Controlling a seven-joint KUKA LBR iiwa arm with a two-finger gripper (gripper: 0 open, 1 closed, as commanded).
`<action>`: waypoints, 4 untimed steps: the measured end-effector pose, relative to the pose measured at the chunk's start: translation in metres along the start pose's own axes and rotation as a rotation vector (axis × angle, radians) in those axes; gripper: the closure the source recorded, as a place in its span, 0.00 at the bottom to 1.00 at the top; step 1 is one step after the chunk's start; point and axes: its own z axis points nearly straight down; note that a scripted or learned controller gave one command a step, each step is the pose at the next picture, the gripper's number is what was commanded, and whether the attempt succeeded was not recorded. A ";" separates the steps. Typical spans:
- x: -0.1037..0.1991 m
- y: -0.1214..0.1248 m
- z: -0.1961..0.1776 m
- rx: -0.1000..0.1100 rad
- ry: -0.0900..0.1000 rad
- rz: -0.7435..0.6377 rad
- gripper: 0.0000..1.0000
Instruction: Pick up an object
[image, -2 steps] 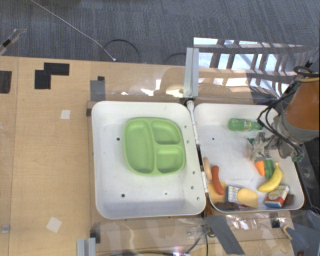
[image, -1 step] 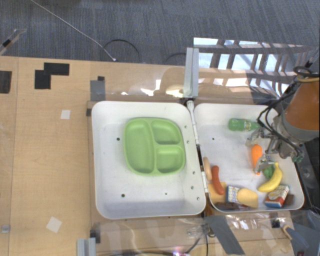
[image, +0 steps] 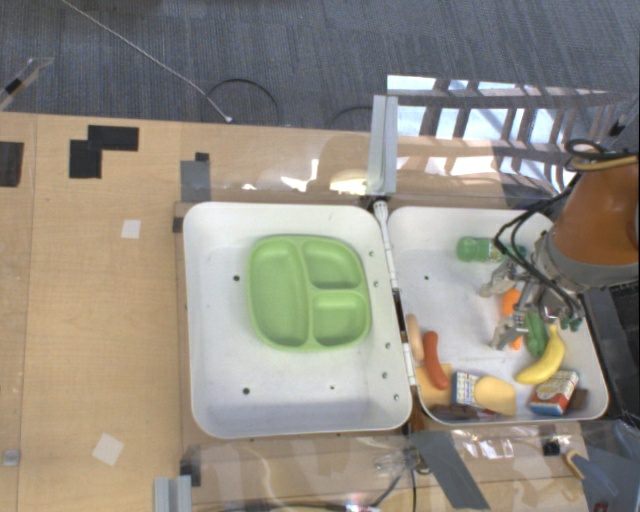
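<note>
A banana (image: 541, 362) lies just below the claw (image: 515, 320), in the right bin (image: 440, 250), with an orange piece and a green piece touching the fingers. Whether the claw is open cannot be told. A descent centred on one item alone is advised.

A robotics lab, by the look of it: a plywood bench (image: 90, 330) with two white bins (image: 215, 400), loose cables (image: 240, 95), grey carpet (image: 300, 50), and toy food (image: 540, 362) laid out.

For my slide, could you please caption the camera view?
Tool lowered among toy foods in the right bin; green divided plate in the left bin.
</note>
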 end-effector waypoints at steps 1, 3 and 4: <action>-0.005 0.001 -0.015 0.002 -0.017 -0.006 1.00; -0.080 0.099 -0.179 -0.002 -0.003 0.200 1.00; -0.060 0.072 -0.112 -0.003 0.006 -0.168 1.00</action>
